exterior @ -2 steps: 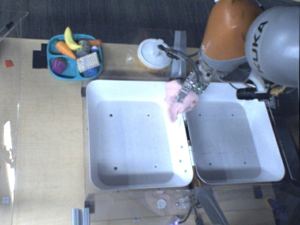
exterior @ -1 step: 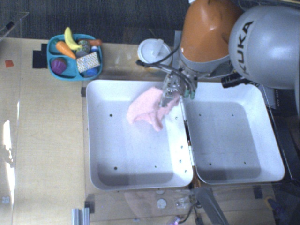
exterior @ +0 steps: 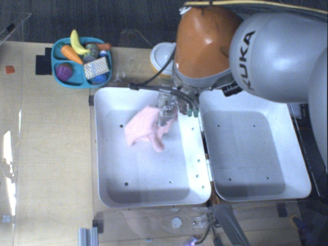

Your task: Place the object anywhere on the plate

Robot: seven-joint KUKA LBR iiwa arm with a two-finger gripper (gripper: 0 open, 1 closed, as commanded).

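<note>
A crumpled pink cloth lies in the left white bin, in its upper middle part. My gripper hangs straight over the cloth's right edge, down at cloth level and touching or nearly touching it. The orange wrist band and grey arm hide most of the gripper from above. The blue divided plate sits on the bench beyond the left bin's far left corner, well away from the gripper.
The plate holds a toy banana, a carrot, a purple piece and a speckled block. A white cup stands behind the bins. The right bin lies under the arm.
</note>
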